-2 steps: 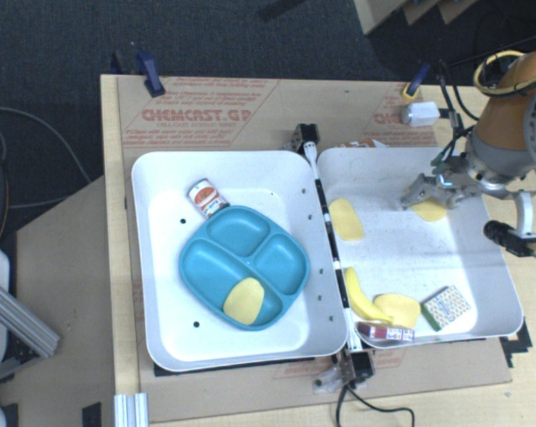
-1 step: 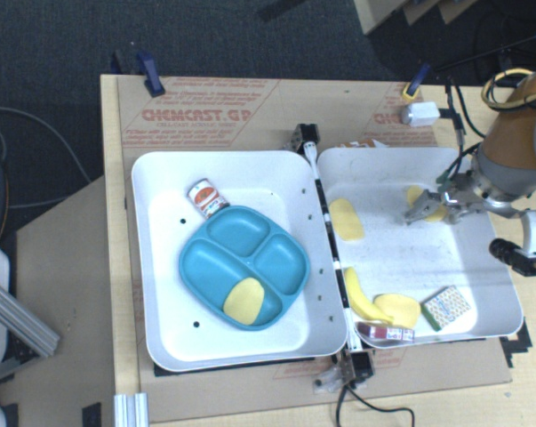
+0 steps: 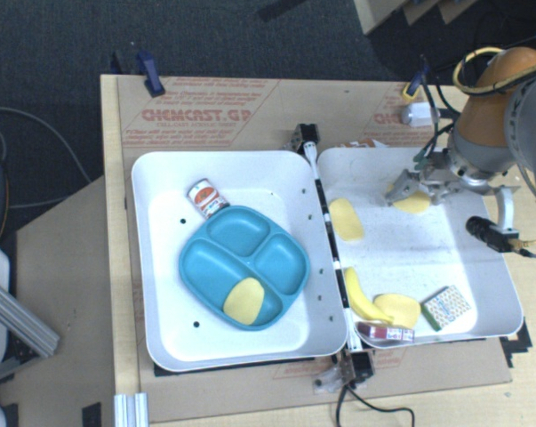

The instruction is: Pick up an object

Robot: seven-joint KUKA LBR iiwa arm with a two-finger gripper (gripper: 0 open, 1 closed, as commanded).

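Observation:
My gripper (image 3: 419, 194) is low in the far part of the right bin (image 3: 410, 256), with its fingers spread apart. A small yellow piece (image 3: 413, 205) lies on the bin floor just under and between the fingertips, not clamped. Elsewhere in this bin are a yellow lump (image 3: 346, 220) by the left wall, a banana (image 3: 360, 298), a rounded yellow fruit (image 3: 397, 309), a checkered box (image 3: 446, 307) and a small can (image 3: 385, 333) at the near edge.
The left bin (image 3: 161, 238) holds a blue divided plate (image 3: 276, 261) with a yellow item (image 3: 244, 301) in its near compartment. A small red-and-white can (image 3: 207, 197) lies beyond the plate. The arm's grey wrist and orange band (image 3: 494, 105) come in from the upper right.

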